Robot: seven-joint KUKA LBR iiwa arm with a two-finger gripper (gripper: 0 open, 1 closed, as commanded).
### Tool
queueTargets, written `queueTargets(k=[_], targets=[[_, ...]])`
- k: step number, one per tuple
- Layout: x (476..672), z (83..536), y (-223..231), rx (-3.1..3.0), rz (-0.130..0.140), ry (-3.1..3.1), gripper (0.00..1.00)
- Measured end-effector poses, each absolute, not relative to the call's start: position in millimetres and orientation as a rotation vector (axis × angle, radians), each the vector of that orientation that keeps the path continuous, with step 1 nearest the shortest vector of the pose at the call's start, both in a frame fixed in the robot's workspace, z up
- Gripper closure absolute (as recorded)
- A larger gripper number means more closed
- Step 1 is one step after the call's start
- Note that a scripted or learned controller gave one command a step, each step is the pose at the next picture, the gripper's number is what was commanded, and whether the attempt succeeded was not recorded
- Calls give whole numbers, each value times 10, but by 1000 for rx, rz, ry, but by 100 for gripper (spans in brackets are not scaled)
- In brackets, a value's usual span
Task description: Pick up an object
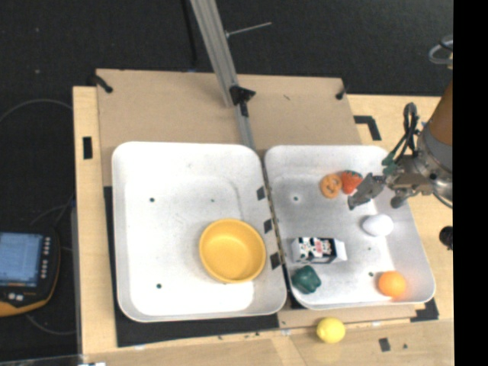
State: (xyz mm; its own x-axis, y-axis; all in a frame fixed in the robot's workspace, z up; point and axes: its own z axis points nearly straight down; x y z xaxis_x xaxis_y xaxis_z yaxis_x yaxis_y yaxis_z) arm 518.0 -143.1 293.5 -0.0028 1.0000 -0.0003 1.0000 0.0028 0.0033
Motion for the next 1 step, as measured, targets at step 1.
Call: queueTargets(k=[1], targets=[[5180,2935,-1433,2219,4,2220,0]])
